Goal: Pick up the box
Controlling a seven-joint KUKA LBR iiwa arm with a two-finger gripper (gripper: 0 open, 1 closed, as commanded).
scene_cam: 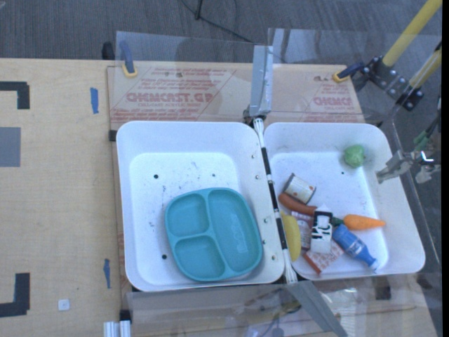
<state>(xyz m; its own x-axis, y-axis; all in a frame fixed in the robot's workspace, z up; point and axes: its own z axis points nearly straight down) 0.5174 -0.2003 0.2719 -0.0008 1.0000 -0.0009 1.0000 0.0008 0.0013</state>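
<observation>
The box, a small black-and-white carton, lies wedged among the carrot, sausage and blue bottle in my right bin, so reaching it means threading clutter; whether my pincer is open, I cannot tell.

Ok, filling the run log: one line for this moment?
box: right bin, among clutter | tray: left bin | box not picked
</observation>
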